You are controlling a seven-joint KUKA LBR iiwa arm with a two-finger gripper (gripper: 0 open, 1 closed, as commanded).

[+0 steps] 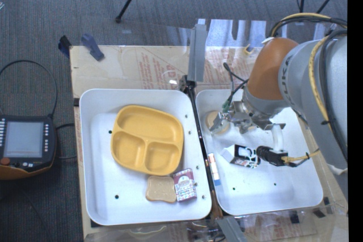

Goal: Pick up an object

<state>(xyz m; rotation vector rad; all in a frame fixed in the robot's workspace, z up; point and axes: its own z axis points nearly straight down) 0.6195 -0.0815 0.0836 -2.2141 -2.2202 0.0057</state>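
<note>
My tool (222, 120) hangs low in the right bin (306, 190), over a round tan object (214, 119); whether it is spread or pinching, I cannot tell.

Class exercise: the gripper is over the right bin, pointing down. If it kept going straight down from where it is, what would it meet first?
Most likely the small round tan object lying just under the gripper, near the top left of the right bin. Depth is hard to judge from this slanted view, so it could land on the bin floor beside it instead.

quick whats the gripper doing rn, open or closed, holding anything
gripper: low in the right bin, beside a round tan object; open or closed cannot be told, and no object shows held.
</note>
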